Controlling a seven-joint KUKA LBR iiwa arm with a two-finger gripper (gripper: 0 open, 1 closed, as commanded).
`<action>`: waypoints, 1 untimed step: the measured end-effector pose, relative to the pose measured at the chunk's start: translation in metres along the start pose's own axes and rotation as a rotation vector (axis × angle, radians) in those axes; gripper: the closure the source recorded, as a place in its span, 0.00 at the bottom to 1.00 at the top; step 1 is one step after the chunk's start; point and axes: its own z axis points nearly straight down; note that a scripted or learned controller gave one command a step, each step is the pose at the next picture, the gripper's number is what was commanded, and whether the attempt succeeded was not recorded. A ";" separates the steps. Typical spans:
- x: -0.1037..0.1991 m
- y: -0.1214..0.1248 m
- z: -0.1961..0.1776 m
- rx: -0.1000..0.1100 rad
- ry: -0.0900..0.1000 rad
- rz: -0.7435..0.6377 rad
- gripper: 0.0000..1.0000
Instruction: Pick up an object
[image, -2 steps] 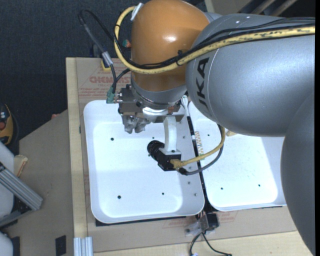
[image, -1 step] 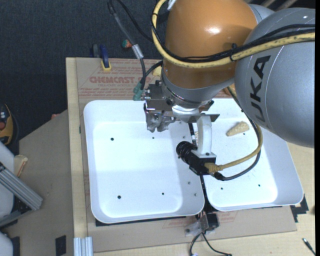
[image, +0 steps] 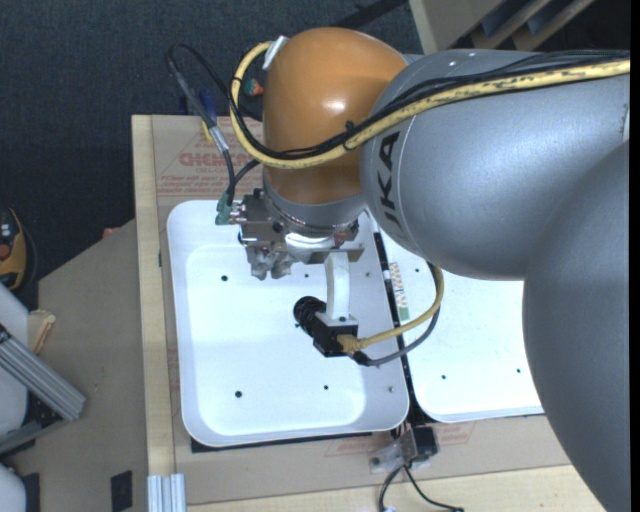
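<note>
My gripper (image: 264, 264) hangs low over the back part of the left white bin (image: 260, 385), pointing down toward its floor. From this angle I see nothing between its tips. The orange band and grey wrist sit right above it and hide the bin's back right corner. The big grey arm link covers much of the right bin (image: 480, 375).
The two bins lie side by side on a cardboard-topped bench (image: 150, 300), divided by a thin rim (image: 404, 350). A few small dark dots mark the left bin's floor. Cables run along the bench's back edge (image: 205, 100).
</note>
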 end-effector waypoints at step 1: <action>-0.029 -0.012 -0.080 -0.018 0.006 0.005 1.00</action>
